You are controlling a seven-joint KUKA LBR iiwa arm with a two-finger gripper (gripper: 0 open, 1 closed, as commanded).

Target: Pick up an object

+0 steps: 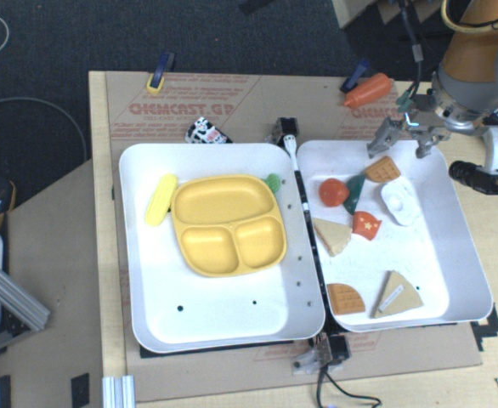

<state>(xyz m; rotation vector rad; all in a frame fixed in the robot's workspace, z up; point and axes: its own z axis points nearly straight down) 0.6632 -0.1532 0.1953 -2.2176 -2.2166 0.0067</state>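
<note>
Grey gripper hovers over the right bin's far edge, fingers spread, nothing between them. Toast-coloured piece lies just below it, likely the pick target. Yellow tray sits in the left bin, well apart.

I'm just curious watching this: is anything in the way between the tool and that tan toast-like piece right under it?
Nothing visible. The tool hangs open just above the toast-like piece, with bare air between them.
</note>
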